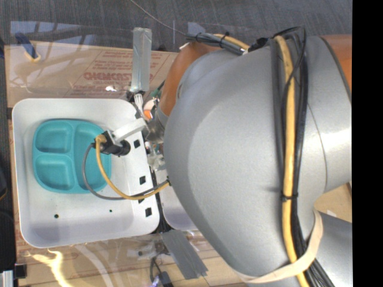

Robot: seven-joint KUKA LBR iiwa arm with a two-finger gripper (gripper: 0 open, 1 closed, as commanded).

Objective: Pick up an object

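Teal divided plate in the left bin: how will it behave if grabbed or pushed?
The teal plate looks like rigid moulded plastic, so probably stiff and light. It lies flat in the white bin, unlikely to roll; its smooth surface may slide rather than lift.

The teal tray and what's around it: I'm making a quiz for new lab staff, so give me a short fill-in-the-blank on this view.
1. The teal tray lies in the ____ of the two bins.
2. The tray has ____ compartments.
3. The cable looping over the left bin is ____ in colour.
4. The arm is mostly ____.

Missing words: left; three; yellow; grey
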